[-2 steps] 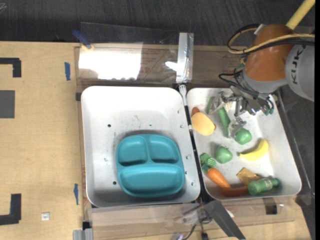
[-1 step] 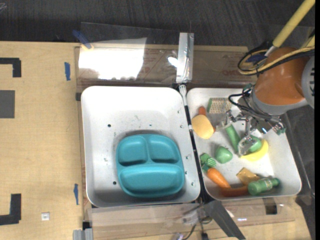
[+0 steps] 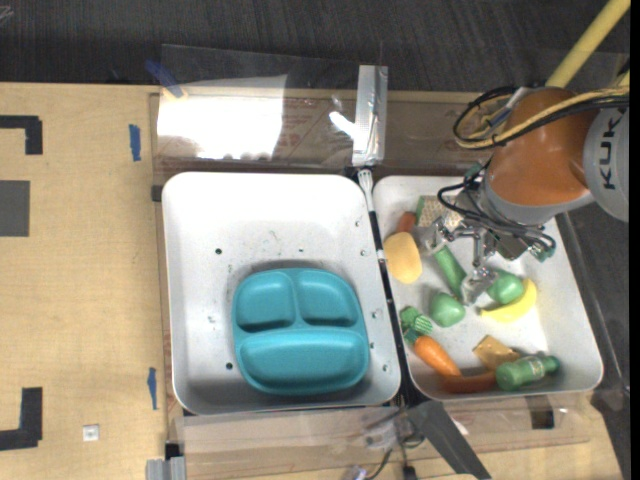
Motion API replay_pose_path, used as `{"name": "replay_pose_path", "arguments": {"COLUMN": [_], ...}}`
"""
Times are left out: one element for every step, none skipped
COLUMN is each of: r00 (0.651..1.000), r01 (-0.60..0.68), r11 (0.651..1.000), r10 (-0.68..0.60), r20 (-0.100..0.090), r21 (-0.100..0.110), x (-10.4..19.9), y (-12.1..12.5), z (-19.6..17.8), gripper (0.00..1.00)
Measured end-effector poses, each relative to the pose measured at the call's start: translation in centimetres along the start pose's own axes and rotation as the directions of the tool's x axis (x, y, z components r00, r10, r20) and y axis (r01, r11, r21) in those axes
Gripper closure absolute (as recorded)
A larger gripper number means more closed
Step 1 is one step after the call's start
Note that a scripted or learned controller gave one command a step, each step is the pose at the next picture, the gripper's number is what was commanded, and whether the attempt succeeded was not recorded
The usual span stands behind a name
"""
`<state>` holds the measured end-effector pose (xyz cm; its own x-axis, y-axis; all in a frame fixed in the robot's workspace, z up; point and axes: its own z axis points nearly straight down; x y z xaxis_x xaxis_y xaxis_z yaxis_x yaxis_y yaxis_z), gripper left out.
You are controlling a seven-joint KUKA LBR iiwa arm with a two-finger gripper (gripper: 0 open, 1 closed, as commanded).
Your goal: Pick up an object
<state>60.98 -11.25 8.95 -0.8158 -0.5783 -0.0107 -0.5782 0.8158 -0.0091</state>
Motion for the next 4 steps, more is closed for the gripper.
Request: {"name": "replay_pose_path", "arguments": {"r00": [0.999, 0.994, 0.99, 0.99], "r01": [0.041, 0.105, 0.143, 0.141], "r11": [0.999, 0.994, 0.99, 0.99], "r10": [-0.041, -0.105, -0.143, -0.141], "r20": [0.0, -0.002, 0.0, 0.008], "r21": [0.001, -0.001, -0.001, 0.005], "x": [-0.2, -0.4, -1.7, -2.0], "y": [0.1, 1.4, 0.8, 0.7], "z": [0.0, 0.0, 0.0, -1.2], "gripper": [0.0, 0.0, 0.0, 1.0]}}
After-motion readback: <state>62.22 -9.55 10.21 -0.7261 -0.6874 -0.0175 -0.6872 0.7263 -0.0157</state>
